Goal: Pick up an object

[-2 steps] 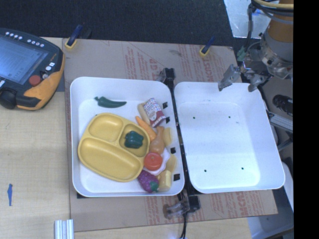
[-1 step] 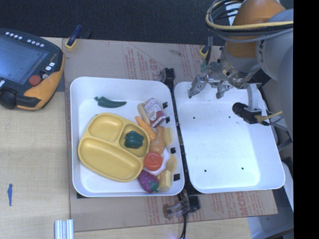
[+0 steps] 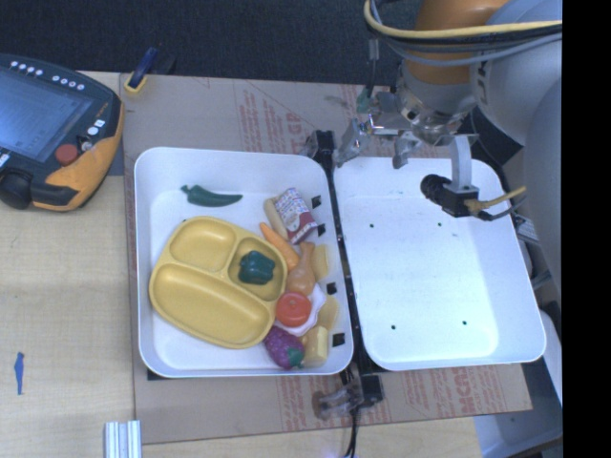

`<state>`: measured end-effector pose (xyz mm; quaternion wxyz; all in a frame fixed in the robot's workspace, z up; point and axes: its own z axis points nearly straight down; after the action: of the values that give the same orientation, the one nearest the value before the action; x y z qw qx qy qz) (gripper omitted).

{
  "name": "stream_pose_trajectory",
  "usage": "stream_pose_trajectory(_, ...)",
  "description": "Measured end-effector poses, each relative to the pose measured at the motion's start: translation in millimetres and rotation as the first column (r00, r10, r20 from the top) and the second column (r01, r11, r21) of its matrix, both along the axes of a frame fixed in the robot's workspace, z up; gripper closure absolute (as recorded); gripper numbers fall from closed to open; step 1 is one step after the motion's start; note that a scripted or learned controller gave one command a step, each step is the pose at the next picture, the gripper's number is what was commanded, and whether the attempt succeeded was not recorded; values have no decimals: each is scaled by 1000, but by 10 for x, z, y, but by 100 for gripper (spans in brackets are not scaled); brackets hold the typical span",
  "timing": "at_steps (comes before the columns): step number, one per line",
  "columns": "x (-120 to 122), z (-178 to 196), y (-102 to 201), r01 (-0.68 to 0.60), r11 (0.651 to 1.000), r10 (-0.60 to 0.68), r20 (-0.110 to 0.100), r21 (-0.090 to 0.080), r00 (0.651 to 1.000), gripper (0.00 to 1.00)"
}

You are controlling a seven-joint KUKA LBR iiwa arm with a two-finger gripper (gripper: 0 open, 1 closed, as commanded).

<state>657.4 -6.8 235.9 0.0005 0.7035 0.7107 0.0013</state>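
Your toy foods (image 3: 298, 284) lie in the left bin (image 3: 153, 175), beside the yellow tray (image 3: 205, 289): light, hard, slippery plastic, so pinch a narrow middle. The tool's (image 3: 420, 151) state I cannot tell.

Yellow tray (image 3: 205, 299), green pepper (image 3: 212, 196)

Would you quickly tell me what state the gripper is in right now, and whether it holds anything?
Gripper: above the right bin's far edge; open or shut cannot be told, and nothing is seen in its grasp.
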Motion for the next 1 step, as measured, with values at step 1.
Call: stream_pose_trajectory(1,-1443,-472,155,7,1000,-7,-22,0,1000,0)
